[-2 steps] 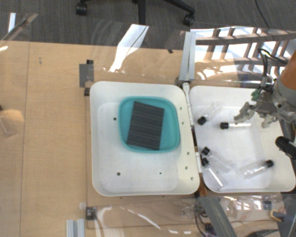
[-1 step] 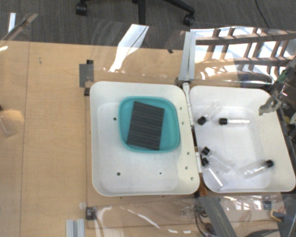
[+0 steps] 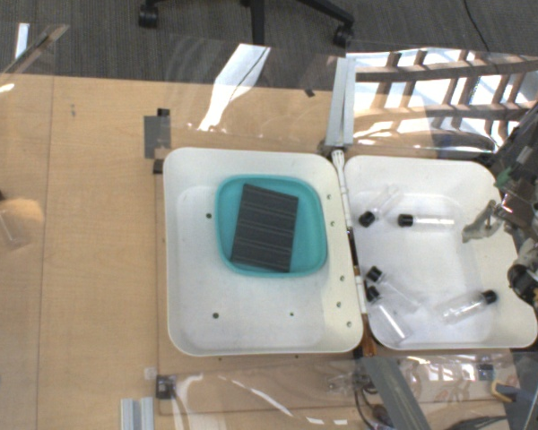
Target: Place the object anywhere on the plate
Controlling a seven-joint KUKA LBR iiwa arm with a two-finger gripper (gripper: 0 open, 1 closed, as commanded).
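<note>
A teal plate lies in the left white bin, toward its back. A dark grey ribbed rectangular block rests flat on the plate, near its middle and slightly turned. My gripper hangs over the right side of the right bin, at the end of the grey arm that comes in from the right. It is far from the plate and the block, and nothing shows in its grasp.
Several clear vials with black caps lie scattered in the right bin, such as one at the back and one at the front right. A metal divider stands behind the gap between the bins.
</note>
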